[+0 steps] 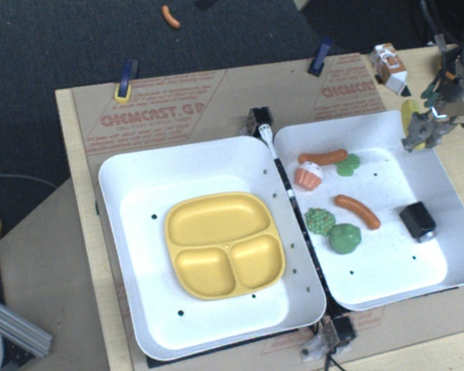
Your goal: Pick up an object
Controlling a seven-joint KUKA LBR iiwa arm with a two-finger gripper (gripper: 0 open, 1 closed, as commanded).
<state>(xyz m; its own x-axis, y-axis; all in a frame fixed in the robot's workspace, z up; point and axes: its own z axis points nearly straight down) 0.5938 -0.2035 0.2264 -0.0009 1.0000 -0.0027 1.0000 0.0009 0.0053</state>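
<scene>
We see the left bin (131,264) holding a yellow divided plate (223,244), three compartments, sitting about centre, nothing on it. Blue clamp (125,79) at 11 o'clock of that bin on the brown board (227,94), second clamp (319,58) further right. A small orange item (170,16) lies on the dark floor at 12 o'clock, well apart from the bench. Right bin (459,228) carries the pickable stuff: orange-and-white piece (308,177) near the divider, a sausage (323,158) at its 1 o'clock, a small green piece (347,166) touching or just beside that sausage's right end. Below, a bumpy green broccoli-like piece (320,221), a rounder green item (344,238) at its 5 o'clock, just beside it. Second sausage (357,211) lies diagonal, lower end at 4 o'clock, close to both greens. Black block (418,221) sits alone toward 3 o'clock of the bin, clear space around it. Small red-white carton (387,66) on the board at the bin's 1 o'clock. Gripper (425,130) is over the bin's upper right rim, at 2 o'clock from the black block, nothing seen between the fingers; whether they're spread or pressed together we can't tell. No item lies under it, nearest is the black block.
</scene>
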